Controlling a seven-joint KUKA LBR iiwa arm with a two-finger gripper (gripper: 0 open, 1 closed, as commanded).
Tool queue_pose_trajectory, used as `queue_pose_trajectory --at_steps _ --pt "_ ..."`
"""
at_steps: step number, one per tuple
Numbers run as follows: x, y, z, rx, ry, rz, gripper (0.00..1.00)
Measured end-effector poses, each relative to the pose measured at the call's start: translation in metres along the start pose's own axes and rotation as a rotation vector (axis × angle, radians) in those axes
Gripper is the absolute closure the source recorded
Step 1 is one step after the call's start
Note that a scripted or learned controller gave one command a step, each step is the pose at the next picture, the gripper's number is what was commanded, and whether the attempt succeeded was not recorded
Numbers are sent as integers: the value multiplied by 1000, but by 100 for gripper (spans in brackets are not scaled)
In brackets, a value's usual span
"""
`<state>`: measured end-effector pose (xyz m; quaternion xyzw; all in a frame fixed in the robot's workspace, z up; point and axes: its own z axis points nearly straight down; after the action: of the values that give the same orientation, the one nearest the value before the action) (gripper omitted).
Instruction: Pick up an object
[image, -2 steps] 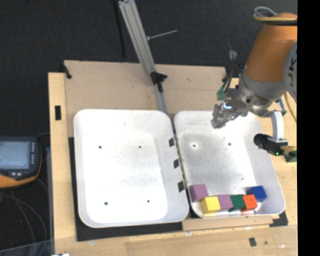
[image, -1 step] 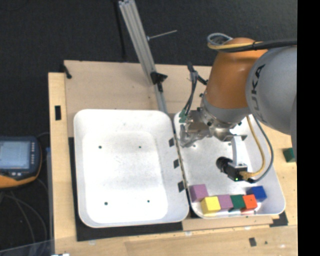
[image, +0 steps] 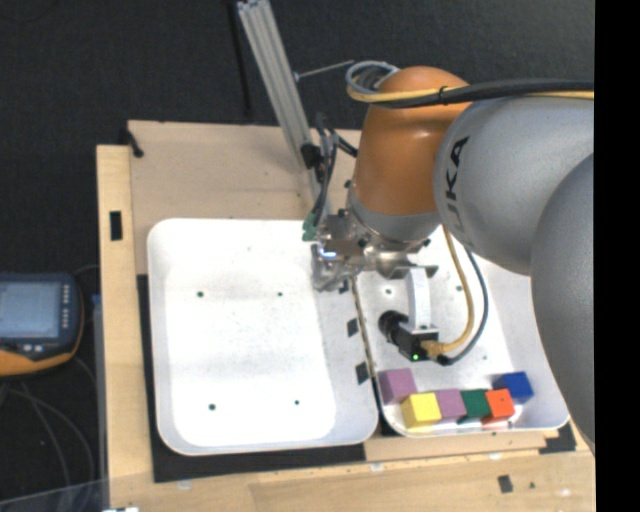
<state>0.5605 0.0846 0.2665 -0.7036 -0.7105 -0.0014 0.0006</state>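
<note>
Several small coloured cubes lie well apart from the gripper (image: 329, 262), below it and to its right in the view, bunched at the near end of the shallow white right bin (image: 505, 300). Among them are a purple cube (image: 398, 383), a yellow cube (image: 422, 408), an orange cube (image: 498, 404) and a blue cube (image: 515, 384). The grey arm with its orange band (image: 405, 150) reaches in from the right, with its wrist pointing down. The gripper hangs over the rims where the right bin meets the shallow white left bin (image: 240, 330). Whether it is wide or narrow cannot be told.

A pale wooden bench (image: 220, 170) stands on a dark floor (image: 100, 70). At the left, a grey and orange handset (image: 35, 320) with a screen lies beside it. A metal rail (image: 279, 80) slants down from the top.
</note>
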Motion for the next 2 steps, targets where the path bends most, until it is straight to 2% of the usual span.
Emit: queue_pose_trajectory --at_steps 1,2 --pt "-5 0 0 1 -3 9 0" --pt "-5 6 -58 -5 -2 6 0"
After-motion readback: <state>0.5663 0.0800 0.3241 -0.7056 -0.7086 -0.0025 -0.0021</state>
